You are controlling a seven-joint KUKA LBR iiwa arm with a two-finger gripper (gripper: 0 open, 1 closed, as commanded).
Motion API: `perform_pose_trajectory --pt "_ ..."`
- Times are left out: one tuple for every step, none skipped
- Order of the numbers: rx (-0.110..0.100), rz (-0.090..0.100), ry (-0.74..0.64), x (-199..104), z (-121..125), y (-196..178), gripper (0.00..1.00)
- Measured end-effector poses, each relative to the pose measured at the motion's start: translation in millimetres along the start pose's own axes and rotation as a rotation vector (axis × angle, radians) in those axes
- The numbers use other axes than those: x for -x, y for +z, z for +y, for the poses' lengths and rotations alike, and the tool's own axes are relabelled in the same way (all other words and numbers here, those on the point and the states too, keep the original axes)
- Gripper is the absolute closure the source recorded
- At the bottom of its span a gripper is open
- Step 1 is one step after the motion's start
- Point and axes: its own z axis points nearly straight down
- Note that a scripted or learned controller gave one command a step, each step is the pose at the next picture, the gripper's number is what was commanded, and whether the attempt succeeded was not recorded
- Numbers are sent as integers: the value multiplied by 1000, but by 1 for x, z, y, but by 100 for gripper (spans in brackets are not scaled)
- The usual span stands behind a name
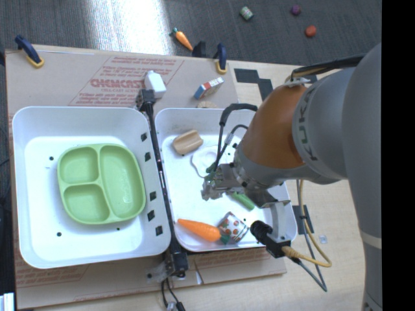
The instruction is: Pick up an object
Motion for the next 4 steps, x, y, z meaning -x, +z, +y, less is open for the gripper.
perform_pose_trajectory --pt "4 2 0 -12 1 -34 100" --pt "6 2 -6 -12 3 -44 100" --pt "8 2 -12 -12 4 -54 100" --pt "11 1 -18 -13 5 -65 100"
